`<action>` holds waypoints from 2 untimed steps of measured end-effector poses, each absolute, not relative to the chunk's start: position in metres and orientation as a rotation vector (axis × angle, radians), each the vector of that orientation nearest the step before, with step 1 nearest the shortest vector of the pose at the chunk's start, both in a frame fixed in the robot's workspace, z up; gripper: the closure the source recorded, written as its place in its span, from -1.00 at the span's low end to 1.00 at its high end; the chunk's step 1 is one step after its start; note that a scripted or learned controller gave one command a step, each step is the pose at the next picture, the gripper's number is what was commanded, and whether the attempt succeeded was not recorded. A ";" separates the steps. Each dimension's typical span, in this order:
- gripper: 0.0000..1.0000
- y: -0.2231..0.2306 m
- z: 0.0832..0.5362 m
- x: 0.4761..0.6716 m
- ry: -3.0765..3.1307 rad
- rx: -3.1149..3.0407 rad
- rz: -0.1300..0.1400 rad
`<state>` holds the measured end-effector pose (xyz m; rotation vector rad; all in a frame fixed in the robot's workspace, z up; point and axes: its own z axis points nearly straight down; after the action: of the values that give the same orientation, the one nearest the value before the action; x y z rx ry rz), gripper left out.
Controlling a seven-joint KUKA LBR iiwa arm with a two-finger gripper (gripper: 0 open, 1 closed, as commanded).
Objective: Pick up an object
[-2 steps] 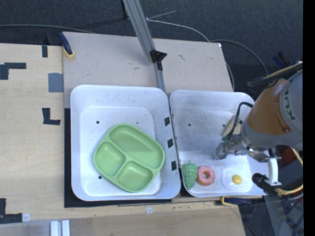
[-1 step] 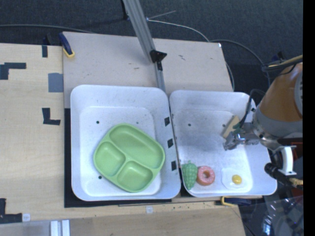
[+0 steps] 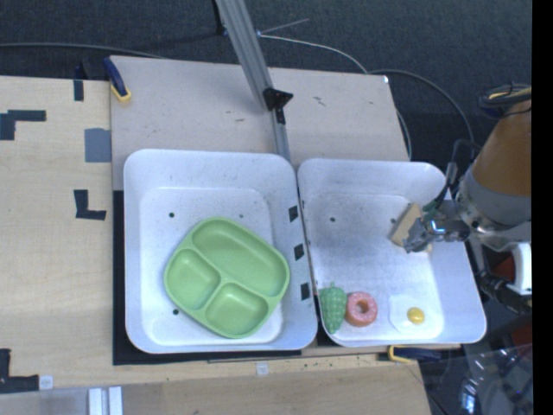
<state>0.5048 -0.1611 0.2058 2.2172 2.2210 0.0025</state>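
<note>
We are seeing the claw point(image 3: 421, 234) gripping a tan block point(image 3: 405, 224) above the right bin point(image 3: 346, 180) — raised to clear its floor. Left-below the claw, a green toy point(image 3: 333, 308), donut point(image 3: 361, 309) and fried egg point(image 3: 414, 316) are lying unpicked.

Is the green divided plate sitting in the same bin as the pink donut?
No: the green plate lies in the left bin, while the pink donut sits in the right bin.

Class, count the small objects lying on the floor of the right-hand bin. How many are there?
3, along the near edge of the right bin: green toy, pink donut, fried egg. The gripper may hide another.
</note>
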 end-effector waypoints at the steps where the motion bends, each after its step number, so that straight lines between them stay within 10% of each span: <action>1: 1.00 -0.108 0.199 0.521 2.231 2.216 0.000; 2: 1.00 -0.061 0.195 0.542 2.231 2.216 0.000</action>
<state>0.5419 -0.0614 0.1948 2.2156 2.2310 0.0002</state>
